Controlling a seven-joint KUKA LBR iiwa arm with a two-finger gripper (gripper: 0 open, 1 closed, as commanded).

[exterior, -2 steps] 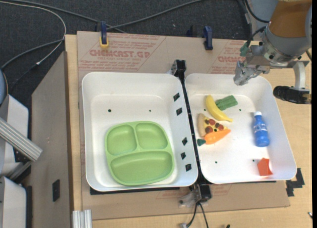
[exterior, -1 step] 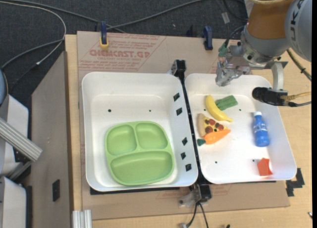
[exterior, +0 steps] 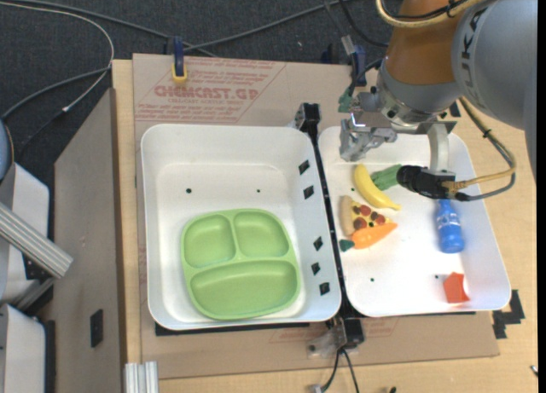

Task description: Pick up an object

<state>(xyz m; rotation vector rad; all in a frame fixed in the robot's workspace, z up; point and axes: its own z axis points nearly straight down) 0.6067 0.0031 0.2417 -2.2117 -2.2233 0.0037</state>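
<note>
tool [exterior: 365, 140]: over the right bin's [exterior: 486, 212] far-left corner, just above the banana [exterior: 375, 187]; grip state cannot be told | banana, pizza slice [exterior: 359, 212], carrot [exterior: 374, 234]: clustered by right bin's left wall | blue bottle [exterior: 449, 226]: right of centre | red block [exterior: 455, 287]: near-right corner | green divided plate [exterior: 241, 262]: left bin [exterior: 162, 212], near side

A grey arm [exterior: 503, 50] with a glossy orange band [exterior: 431, 16], yellow cable loops and a metallic wrist block.
</note>
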